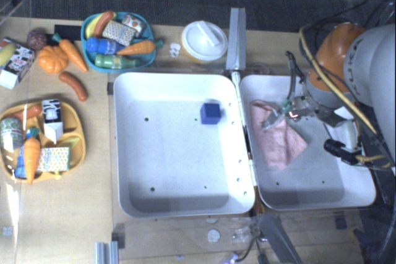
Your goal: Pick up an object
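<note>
A pink cloth [281, 142] lies crumpled in the left part of the right bin [322, 179]. My gripper [276, 120] is low over the cloth's upper edge, touching or just above it, with the grey arm and its orange band [334, 46] reaching in from the right. A small blue cube [211, 112] sits alone in the upper right part of the left bin [161, 157], well apart from the gripper.
On the bench to the left are a blue bowl [117, 40] of toy food, a yellow plate [43, 142] with more toys, and loose toy vegetables [62, 62]. A white lidded bowl [205, 40] and a metal post [234, 40] stand behind the bins. Cables [346, 151] hang by the arm.
</note>
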Robot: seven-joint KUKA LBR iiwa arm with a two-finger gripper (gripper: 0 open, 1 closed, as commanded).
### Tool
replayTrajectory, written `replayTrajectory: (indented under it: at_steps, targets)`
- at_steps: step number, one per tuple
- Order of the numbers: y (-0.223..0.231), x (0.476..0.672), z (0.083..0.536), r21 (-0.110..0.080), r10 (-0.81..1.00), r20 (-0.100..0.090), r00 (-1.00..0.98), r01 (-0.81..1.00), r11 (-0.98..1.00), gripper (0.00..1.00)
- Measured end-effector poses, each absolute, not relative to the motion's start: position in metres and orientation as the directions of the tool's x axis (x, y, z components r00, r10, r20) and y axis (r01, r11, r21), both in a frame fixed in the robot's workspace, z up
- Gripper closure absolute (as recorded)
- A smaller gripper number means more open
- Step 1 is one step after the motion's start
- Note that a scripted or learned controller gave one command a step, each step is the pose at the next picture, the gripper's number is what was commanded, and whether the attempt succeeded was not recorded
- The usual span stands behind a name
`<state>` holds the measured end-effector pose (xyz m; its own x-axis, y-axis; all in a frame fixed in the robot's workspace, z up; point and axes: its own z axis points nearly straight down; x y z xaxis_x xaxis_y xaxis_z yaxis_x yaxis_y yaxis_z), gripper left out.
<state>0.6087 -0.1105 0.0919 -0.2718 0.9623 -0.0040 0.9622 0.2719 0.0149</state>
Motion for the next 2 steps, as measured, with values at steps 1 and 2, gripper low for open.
replayTrajectory:
  at_steps: [1,2]
  targets:
    - [-0.134,0.584,0.092,0.017,0.955,-0.007,-0.296,0.955,0.296,0.0]
    - [-0.155,0.534,0.093,0.017,0.954,-0.008,-0.301,0.954,0.301,0.0]
